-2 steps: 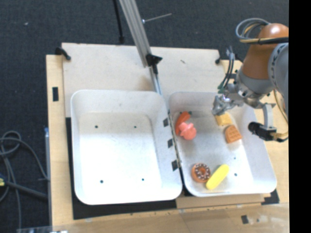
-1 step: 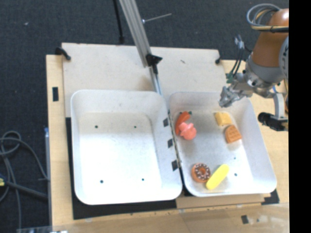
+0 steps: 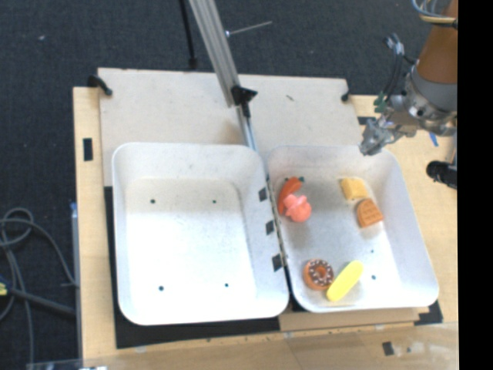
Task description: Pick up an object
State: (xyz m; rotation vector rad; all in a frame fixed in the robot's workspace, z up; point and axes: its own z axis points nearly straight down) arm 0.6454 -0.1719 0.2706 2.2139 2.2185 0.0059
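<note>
Tan tabletop [image 3: 92, 230], two white bins. The jaws [image 3: 373, 140] hang over the right bin's [image 3: 416, 272] back rim, grip unclear; nearest pick, the yellow block [image 3: 353, 187], lies just inside that rim.

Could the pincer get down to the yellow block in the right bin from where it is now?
Probably yes. The pincer hangs over the right bin's far rim, and the yellow block lies just below with nothing between.
</note>
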